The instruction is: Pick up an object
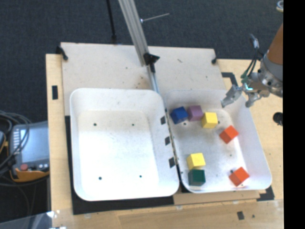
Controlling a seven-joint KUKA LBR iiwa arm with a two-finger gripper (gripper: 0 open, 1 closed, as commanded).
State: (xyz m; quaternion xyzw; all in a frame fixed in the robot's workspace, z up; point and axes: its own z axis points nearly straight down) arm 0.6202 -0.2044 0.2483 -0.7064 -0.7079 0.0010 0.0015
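The right bin (pixel 261 162) holds several small cubes. A blue cube (pixel 178 114), a purple cube (pixel 195 112) and a yellow cube (pixel 209 119) sit in a row near its far edge. An orange cube (pixel 228 134) lies just right of them. Near the front are a second yellow cube (pixel 196 160), a green cube (pixel 196 177) touching it, and another orange cube (pixel 238 176). My gripper (pixel 237 100) hovers over the bin's far right corner, above and right of the first yellow cube. It is open, with nothing between its fingers.
The left bin (pixel 119 142) lies beside the right one. A slanted metal pole (pixel 136 27) rises from the bench behind the bins. A control pendant (pixel 28 151) and cables lie off the bench at the left.
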